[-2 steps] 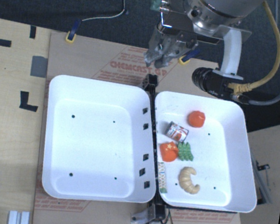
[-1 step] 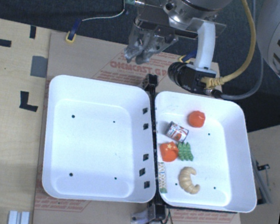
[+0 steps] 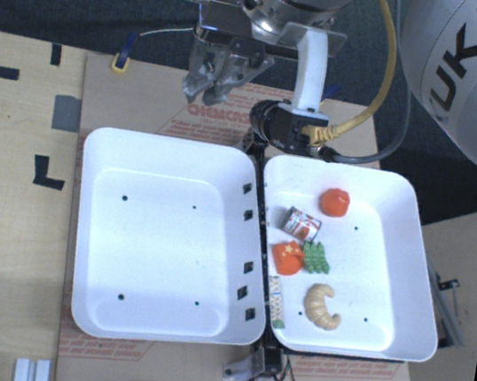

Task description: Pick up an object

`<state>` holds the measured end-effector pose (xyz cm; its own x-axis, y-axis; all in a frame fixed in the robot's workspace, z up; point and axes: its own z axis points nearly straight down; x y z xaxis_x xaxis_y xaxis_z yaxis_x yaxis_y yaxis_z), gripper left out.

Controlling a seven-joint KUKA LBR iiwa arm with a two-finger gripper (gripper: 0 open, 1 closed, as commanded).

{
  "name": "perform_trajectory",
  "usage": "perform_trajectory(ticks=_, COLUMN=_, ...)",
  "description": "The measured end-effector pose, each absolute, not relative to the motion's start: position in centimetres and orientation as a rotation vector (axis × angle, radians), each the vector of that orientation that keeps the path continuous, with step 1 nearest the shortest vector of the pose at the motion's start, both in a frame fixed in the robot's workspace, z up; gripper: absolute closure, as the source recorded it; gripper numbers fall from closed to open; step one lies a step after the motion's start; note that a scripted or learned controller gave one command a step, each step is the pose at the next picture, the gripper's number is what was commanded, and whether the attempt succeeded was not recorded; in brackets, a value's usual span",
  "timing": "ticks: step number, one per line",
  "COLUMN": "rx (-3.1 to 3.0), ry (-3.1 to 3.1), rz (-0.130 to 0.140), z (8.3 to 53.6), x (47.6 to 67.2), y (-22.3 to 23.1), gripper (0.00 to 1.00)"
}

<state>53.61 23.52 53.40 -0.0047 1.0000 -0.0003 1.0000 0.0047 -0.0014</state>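
Claw (image 3: pixel 215 83) above bins, fingers seemingly together, gripping nothing | tomato (image 3: pixel 334 202) round, red | croissant (image 3: pixel 322 306) curved, tan

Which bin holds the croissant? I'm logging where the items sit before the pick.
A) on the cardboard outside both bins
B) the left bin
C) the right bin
C: the croissant lies in the right bin, near its front edge, below the green item and the small can.
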Motion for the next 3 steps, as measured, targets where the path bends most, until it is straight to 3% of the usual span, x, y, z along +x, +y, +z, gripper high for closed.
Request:
perform_trajectory(ticks=1, rx=-2.223, ry=-2.221, rz=0.002, z=53.3, x=60.4, y=23.3, gripper=1.0)
perform_trajectory(ticks=2, rx=-2.215, ry=-2.216, rz=0.032, z=29.7, x=56.3, y=23.2, gripper=1.0)
perform_trajectory(ticks=3, rx=-2.22, ry=-2.23, rz=-0.027, z=50.4, x=52.7, y=23.4, gripper=1.0)
